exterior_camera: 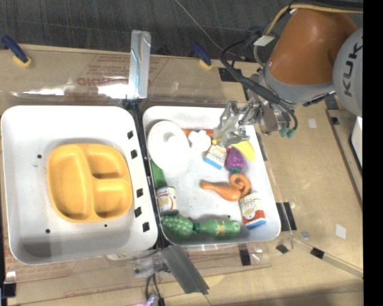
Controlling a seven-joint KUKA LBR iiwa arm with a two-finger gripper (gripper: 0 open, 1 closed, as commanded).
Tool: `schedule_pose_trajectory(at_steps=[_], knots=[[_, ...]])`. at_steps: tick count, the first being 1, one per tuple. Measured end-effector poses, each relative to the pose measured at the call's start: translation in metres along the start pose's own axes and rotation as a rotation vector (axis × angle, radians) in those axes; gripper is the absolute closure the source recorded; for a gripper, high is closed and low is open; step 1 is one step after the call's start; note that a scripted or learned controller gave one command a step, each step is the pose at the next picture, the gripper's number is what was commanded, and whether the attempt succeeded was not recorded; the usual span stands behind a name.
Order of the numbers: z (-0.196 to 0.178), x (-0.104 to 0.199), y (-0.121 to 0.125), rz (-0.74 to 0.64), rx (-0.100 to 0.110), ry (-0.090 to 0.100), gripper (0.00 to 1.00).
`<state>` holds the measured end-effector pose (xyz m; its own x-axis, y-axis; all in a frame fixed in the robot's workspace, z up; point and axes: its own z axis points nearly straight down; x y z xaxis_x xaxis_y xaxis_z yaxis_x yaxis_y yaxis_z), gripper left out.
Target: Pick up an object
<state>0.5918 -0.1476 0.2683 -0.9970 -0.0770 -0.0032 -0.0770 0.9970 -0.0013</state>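
Camera view: claw (pixel 232 127) hangs over right bin (pixel 266 225), upper centre-right, likely lining up on carton (pixel 214 156). Can't tell its state.

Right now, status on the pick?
Hand low over right bin's far side, above small carton. Nothing seen gripped. Purple grapes and yellow toy crowd it.

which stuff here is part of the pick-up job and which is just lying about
In the job:
gripper, low over the right bin
small blue and white carton just under it
purple grapes
yellow piece

Lying about:
yellow divided tray in the left bin
white bowl
orange toy
green bottle
two small cans
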Motion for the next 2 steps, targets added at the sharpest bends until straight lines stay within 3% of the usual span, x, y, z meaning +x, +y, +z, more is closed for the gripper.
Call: schedule_pose_trajectory(at_steps=[1, 2], knots=[[0.018, -0.056, -0.015, -0.046, -0.001, 0.003, 1.00], [0.005, -0.058, -0.015, -0.048, 0.001, -0.003, 1.00]])
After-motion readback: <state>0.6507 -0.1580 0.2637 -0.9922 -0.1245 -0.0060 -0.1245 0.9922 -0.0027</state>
